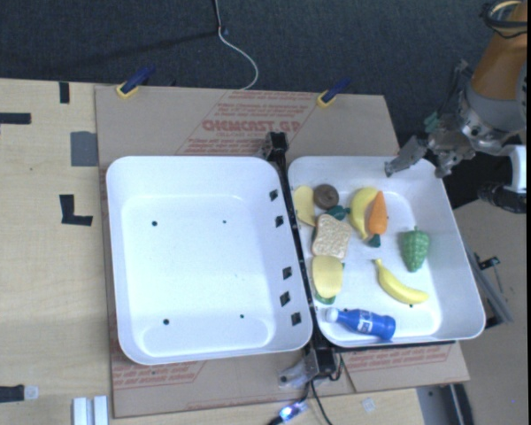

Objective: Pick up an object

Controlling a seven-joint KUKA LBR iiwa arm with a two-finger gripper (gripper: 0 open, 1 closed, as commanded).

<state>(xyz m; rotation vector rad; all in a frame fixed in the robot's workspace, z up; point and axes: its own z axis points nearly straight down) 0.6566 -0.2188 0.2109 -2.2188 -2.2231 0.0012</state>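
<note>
Arm point(500, 69) cut off by right edge; jaws' state unclear.

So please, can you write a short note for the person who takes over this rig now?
Gripper: above the back edge of the right bin, holding nothing; finger state unclear.
Right bin holds: banana, blue bottle, green piece, orange carrot, cracker, brown round piece.
Done: nothing picked.
Left: descend, grasp one object, lift.
</note>
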